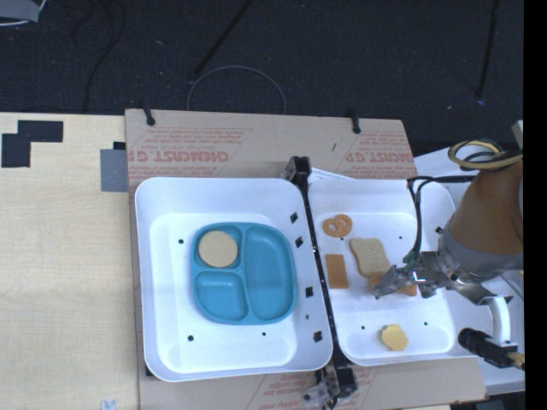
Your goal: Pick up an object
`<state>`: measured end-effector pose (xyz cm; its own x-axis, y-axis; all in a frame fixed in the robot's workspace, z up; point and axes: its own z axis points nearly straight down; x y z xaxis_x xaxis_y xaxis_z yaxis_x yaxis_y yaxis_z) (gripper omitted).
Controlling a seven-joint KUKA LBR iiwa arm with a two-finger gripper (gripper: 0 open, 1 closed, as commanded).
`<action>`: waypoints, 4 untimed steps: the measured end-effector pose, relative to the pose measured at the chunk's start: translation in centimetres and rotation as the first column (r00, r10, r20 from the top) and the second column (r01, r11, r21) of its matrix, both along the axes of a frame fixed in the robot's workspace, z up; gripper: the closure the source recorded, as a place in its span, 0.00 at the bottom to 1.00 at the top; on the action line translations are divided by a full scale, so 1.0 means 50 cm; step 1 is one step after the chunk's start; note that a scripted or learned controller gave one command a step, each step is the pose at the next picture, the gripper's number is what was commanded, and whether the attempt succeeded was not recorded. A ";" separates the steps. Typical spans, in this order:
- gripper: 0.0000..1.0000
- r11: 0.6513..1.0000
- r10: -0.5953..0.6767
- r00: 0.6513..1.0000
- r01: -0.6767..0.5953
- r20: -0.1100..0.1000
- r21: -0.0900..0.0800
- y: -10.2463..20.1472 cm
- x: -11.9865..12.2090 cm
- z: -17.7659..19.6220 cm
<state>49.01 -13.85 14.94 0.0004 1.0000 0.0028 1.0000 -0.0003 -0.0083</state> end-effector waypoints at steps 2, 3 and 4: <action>0.00 1.000 -0.003 1.000 0.003 0.005 -0.001 -0.010 -0.016 -0.123; 1.00 1.000 -0.009 1.000 0.009 0.007 -0.001 -0.012 -0.014 -0.101; 1.00 1.000 0.002 1.000 -0.002 0.009 -0.002 0.005 -0.004 -0.004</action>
<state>48.80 -13.61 14.76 -0.0016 1.0000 0.0004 1.0000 0.0016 0.0007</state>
